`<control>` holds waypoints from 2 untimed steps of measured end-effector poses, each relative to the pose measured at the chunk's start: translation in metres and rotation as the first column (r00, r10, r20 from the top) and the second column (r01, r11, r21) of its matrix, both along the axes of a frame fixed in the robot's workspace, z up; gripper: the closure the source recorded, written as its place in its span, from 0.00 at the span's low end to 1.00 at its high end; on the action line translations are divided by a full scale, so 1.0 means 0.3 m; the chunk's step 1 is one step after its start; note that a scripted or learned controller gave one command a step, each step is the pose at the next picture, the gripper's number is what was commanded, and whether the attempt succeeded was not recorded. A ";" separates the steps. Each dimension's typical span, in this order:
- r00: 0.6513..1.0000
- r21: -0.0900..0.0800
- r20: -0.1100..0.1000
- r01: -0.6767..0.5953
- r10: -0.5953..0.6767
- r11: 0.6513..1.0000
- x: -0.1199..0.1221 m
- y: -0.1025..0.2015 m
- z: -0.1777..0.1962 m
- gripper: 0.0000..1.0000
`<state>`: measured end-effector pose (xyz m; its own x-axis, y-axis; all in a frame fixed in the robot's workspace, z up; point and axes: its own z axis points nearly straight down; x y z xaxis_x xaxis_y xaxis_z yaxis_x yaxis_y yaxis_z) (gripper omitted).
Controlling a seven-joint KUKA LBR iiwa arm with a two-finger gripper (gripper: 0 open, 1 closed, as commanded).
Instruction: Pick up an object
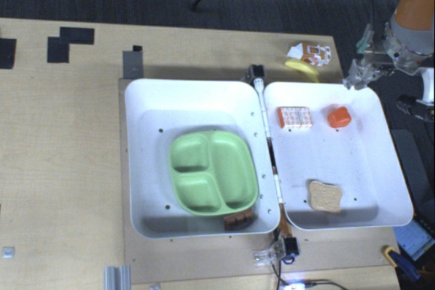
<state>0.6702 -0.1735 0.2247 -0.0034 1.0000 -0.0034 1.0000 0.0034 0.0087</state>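
Three candidates lie in the right-hand bin (pixel 391 166) below me: an orange tomato-like ball (pixel 339 117) near the far right corner, a small patterned carton (pixel 294 118) just left of it, and a tan slice of bread (pixel 325 196) toward the near wall. My gripper (pixel 356 75) hangs above that bin's far right corner, just outside the rim, clamped on nothing; from this slant I cannot tell how it is set. The orange ball is nearest to me, so I judge it the natural target. It looks small, light and smooth, probably a stiff plastic toy, and its round skin could squirt sideways if I close off-centre; I would come straight down and take it across its widest part. The carton seems the safer grip, with flat parallel sides to press on. The bread looks soft and low, lying flat on the floor, so hard to get under. In the left bin (pixel 136 146) a green divided plate (pixel 213 172) covers most of the floor, with a brown lump (pixel 238 219) touching its near edge.
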 end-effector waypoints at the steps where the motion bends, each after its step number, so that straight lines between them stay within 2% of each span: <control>1: 1.000 0.002 -0.004 -0.001 0.001 1.000 -0.002 0.004 -0.008 0.00; 2: 1.000 0.005 -0.009 -0.003 0.003 1.000 -0.005 0.265 -0.431 0.00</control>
<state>0.6687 -0.0939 0.0955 -0.0064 1.0000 0.0017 1.0000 0.0064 -0.0002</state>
